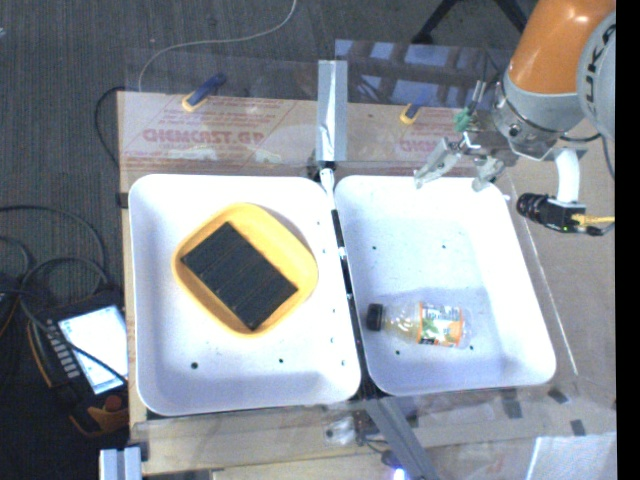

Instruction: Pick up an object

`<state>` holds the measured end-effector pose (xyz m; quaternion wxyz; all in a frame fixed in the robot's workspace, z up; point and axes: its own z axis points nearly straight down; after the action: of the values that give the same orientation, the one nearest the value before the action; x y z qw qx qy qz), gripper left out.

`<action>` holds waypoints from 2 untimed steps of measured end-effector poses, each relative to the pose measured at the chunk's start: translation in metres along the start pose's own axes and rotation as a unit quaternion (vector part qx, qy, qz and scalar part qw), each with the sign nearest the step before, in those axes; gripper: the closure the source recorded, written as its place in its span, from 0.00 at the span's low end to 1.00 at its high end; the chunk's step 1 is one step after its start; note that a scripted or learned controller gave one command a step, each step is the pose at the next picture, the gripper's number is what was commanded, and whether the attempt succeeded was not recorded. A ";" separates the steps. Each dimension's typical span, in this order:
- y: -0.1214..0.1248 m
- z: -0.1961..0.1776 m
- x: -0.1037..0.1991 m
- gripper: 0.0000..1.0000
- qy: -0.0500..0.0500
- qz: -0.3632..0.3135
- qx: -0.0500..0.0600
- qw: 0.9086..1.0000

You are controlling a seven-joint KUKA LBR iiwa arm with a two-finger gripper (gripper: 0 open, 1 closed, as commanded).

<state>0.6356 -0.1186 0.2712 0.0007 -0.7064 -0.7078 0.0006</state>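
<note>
A clear plastic bottle (422,323) with a black cap and an orange-green label lies on its side near the front of the right bin (520,268). A yellow dish with a dark ridged square pad on it (244,266) sits in the left bin (160,358). My gripper (460,167) hangs over the far rim of the right bin, well behind the bottle. Its two fingers are spread apart with nothing between them.
A clear panel and cardboard stand behind both bins, held by blue-yellow clamps (203,91). A metal divider post (331,118) rises between the bins at the back. A tablet and cables (80,343) lie on the floor at the left.
</note>
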 end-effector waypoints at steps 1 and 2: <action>-0.051 0.107 0.009 0.00 0.000 0.057 0.001 0.998; 0.012 0.117 -0.013 0.00 -0.001 0.108 0.000 0.994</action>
<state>0.6470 -0.1318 0.1543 -0.0001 -0.7787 -0.6274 0.0013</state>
